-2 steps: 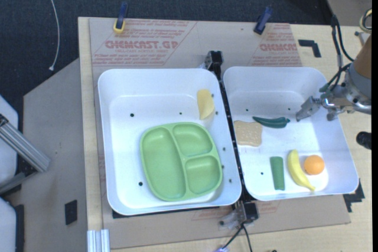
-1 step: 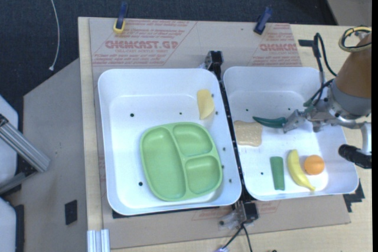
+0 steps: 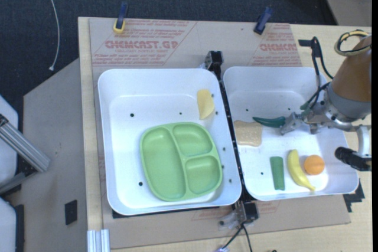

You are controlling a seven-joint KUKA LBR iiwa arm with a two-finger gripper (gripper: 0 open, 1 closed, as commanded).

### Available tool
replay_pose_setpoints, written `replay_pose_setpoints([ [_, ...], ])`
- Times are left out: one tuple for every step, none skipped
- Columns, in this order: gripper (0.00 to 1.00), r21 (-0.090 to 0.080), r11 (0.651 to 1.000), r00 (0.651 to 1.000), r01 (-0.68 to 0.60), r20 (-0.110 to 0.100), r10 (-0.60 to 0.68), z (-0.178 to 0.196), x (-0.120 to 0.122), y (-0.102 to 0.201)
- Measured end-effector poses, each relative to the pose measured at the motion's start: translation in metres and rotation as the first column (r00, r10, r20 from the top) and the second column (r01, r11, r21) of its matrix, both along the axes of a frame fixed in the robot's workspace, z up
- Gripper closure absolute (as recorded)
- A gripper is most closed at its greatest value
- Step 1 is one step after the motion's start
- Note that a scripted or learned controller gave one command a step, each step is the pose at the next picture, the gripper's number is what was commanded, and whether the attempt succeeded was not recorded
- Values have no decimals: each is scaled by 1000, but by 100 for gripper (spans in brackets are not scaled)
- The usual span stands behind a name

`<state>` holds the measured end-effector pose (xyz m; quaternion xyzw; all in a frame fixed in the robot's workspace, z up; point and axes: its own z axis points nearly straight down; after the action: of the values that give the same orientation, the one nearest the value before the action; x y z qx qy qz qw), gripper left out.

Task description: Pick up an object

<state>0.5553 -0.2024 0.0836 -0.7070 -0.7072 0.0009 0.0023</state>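
In the right bin [image 3: 277,77] lie a dark green pepper [image 3: 269,121], a beige bread slice [image 3: 248,134], a green block [image 3: 276,173], a yellow banana [image 3: 297,170] and an orange [image 3: 314,164]. My gripper [image 3: 292,124] reaches in from the right and sits low in that bin. Its tip is at the right end of the green pepper. The grey wrist and orange band [image 3: 352,77] stand above the bin's right side. The banana and orange lie just in front of the gripper, near the bin's front right corner.
The left bin [image 3: 118,91] holds a light green divided plate [image 3: 180,159] and a pale yellow wedge [image 3: 205,104] by its right wall. A black divider [image 3: 227,127] runs between the bins. Blue and yellow clamps hold the board at the back.
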Motion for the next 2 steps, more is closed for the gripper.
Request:
replay_pose_setpoints([
  [100,-2,1000,1000,0,4,0,11,1,0],
  [100,-5,1000,1000,0,11,0,74,-2,1],
])
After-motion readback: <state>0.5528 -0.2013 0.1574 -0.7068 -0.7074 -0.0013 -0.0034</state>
